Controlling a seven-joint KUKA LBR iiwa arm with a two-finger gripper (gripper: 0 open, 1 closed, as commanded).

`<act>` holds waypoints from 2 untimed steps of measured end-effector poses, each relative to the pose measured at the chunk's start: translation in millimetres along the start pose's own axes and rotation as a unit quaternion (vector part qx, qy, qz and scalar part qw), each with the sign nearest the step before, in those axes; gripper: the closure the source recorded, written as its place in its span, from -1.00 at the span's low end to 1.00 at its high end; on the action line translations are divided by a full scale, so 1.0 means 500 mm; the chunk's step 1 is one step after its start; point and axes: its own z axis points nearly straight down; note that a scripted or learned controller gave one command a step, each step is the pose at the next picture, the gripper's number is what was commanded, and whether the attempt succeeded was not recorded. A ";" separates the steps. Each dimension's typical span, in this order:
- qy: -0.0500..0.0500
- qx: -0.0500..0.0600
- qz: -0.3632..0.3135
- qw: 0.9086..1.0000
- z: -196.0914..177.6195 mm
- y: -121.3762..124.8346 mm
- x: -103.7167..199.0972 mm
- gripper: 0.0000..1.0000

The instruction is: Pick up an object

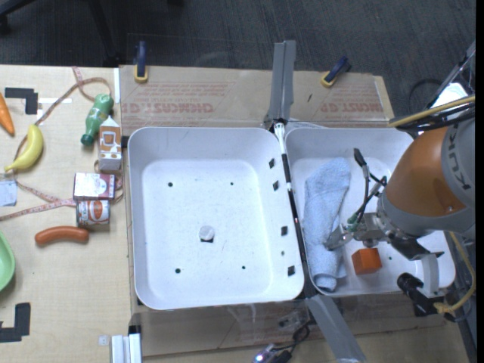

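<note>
Two candidates in the right bin [423, 138]: pale blue towel [327, 203], limp and light, at 9 o'clock; orange block [367, 260], stiff, small, at 6 o'clock. Pincer [349, 231] between them; spread cannot tell. Judged: take the block across flat sides.

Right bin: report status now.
Gripper down on rolled pale blue towel, nothing seen held. Small orange block loose beside it. Grey arm overhangs right bin.

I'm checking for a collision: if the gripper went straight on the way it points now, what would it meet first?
Most likely the light blue towel: the gripper points left over the right bin and already overlaps it. Depth is unclear.
</note>
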 end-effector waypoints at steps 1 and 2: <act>0.000 0.000 0.030 1.000 0.018 -0.006 -0.074 -1.00; 0.000 0.001 0.157 0.988 0.019 0.032 -0.038 -1.00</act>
